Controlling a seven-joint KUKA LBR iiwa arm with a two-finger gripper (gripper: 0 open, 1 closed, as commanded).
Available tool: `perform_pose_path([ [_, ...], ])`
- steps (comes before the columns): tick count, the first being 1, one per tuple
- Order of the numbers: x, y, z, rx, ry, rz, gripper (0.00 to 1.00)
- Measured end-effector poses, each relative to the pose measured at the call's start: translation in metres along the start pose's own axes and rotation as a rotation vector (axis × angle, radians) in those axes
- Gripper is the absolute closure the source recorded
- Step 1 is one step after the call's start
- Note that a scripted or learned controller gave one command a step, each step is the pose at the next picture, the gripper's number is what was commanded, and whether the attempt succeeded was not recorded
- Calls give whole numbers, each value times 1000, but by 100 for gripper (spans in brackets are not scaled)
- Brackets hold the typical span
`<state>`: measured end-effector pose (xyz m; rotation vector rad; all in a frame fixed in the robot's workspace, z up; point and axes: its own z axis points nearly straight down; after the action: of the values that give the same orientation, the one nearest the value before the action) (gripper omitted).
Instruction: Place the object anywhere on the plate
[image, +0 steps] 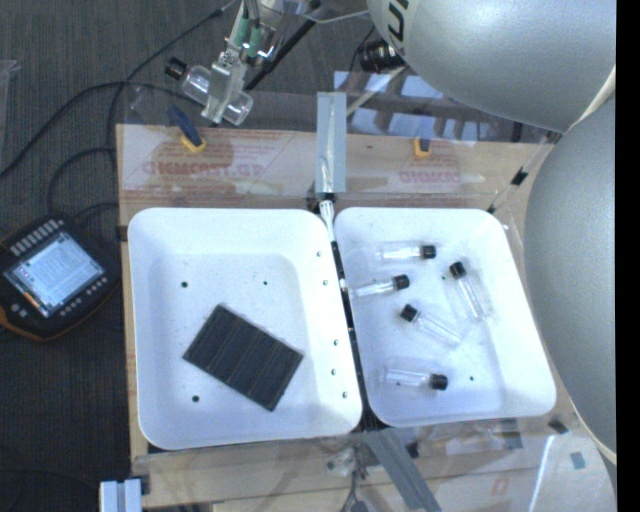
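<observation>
The dark ridged plate (243, 357) lay flat and turned at an angle in the left bin (160, 250), toward that bin's near side. To the plate's right, across the divider where the two bins met, the right bin (505, 300) held five small clear vials with black caps, all lying on their sides and apart from one another: one (407, 252) at the far side, one (381, 288) just nearer and close to the divider, one (468, 289) toward the right wall, one (429, 323) near the middle, and one (415, 379) nearest the front. The grey arm (520, 60) bulked over the table's (140, 170) far right corner, well away from the plate. The end effector's state could not be told.
</observation>
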<state>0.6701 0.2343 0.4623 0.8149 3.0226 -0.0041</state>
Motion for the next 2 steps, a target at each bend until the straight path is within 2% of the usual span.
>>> perform_pose_path([
  [2,-1,1,-19,0,-7,1,100],
])
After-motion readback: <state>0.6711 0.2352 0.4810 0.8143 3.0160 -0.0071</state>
